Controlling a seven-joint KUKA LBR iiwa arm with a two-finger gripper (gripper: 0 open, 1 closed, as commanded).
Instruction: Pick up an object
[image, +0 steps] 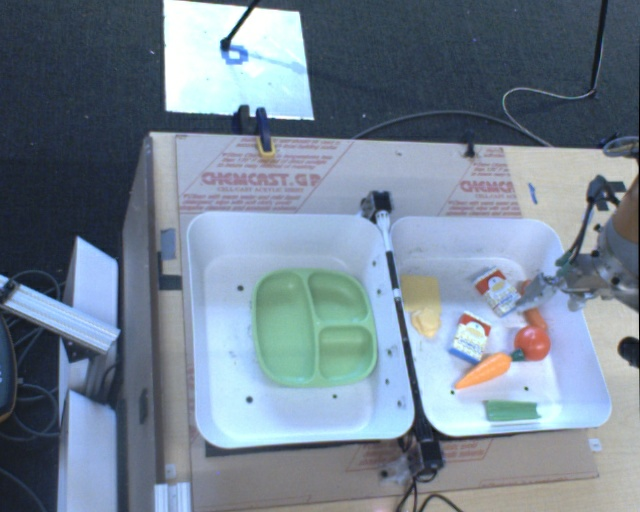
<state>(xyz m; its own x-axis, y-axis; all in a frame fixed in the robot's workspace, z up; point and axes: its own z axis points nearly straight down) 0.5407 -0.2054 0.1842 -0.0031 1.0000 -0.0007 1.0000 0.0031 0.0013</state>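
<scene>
— Gripper (535, 290) is low over the right bin (580, 400), reaching in from the right side. I cannot tell its state from where we stand; the tip is small and blurred.

— Does it hold something?

— I see nothing in it. It is just beside the small red-and-white carton (497, 291), and the tomato (532, 343) lies a little nearer to us.

— So which step is this?

— I think the approach, before any lift. Next it must settle on one object and close around it. The carrot (484, 370), the blue carton (469, 337), the yellow piece (422, 303) and the green block (512, 409) lie apart from it.

— And the left bin (225, 400)?

— It has the green divided plate (315, 327).
</scene>
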